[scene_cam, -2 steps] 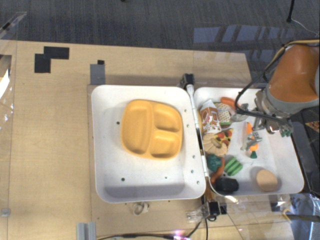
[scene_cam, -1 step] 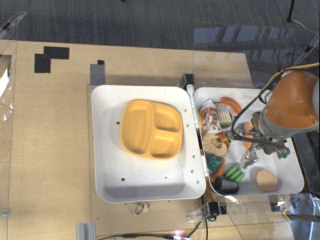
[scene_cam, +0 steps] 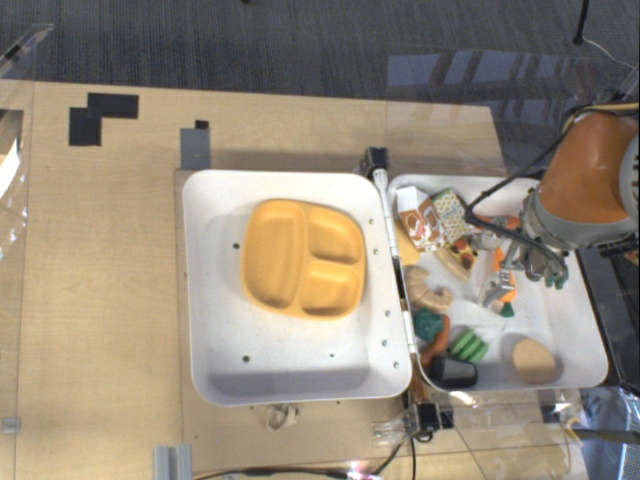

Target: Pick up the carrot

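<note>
Reaching arm: the grey arm with its orange band came in from the right edge over the right bin.
Gripper: the gripper hung above the middle of the right bin, over a jumble of small pieces; how far it was open could not be told, and nothing could be made out in its grasp.
Carrot: an orange piece, possibly the carrot, lay near the right bin's front left corner, touching a green toy.
Neighbours: a green ridged piece and a black object sat just beside it; a tan ball rested near the front edge.
Left bin: the left bin held a yellow divided plate at its middle.
</note>
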Motion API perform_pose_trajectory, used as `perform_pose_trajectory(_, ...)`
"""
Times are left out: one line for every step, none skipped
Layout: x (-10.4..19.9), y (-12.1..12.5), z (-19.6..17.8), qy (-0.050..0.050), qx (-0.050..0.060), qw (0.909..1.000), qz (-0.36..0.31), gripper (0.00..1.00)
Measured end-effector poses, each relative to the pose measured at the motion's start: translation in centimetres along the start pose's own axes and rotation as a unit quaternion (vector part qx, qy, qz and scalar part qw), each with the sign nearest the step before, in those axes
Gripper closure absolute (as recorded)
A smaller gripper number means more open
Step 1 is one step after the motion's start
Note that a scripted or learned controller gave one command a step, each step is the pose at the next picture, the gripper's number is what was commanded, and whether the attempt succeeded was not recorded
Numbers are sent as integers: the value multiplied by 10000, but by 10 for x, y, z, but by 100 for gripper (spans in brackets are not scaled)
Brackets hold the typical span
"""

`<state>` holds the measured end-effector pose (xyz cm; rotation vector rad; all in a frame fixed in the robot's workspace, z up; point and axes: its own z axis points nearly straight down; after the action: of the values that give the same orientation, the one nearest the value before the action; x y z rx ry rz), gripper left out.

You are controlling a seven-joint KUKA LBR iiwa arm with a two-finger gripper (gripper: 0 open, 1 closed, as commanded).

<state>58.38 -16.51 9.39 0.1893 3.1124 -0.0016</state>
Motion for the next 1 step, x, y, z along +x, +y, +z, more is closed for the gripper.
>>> perform_pose_trajectory(50,26,-1,-36,8,9972,749,0)
